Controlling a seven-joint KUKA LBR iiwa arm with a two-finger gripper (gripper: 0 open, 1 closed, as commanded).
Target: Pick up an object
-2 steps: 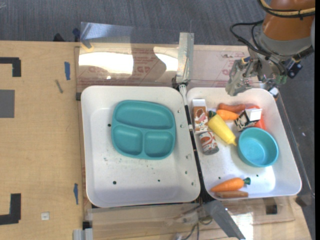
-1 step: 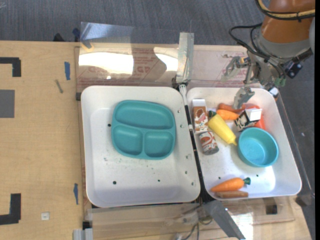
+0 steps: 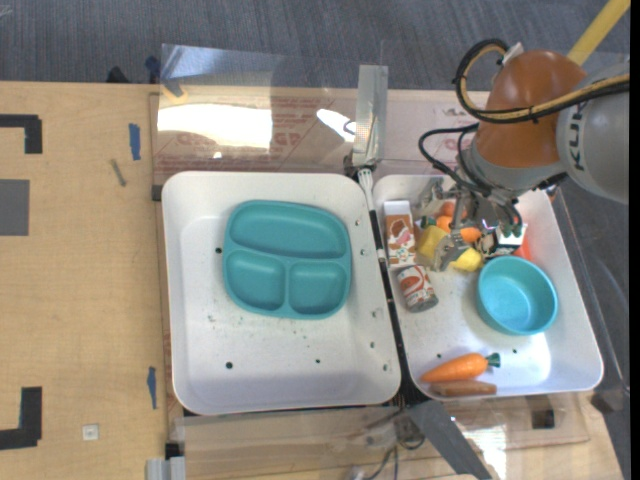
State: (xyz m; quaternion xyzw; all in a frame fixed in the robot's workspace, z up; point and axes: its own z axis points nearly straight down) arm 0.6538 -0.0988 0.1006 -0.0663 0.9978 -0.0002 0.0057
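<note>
Several small toys crowd right under your claw, whose state I cannot tell; they look light, stiff and slick, so grip one across its narrow middle.

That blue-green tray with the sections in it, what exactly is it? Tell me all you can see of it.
The teal divided plate looks like smooth moulded plastic, rounded at the corners. It has three compartments: one wide one along the far side and two smaller ones side by side along the near side, all with nothing in them. It lies flat and right way up near the middle of the left white bin, resting on the bin's floor. Nothing else touches it.
</note>
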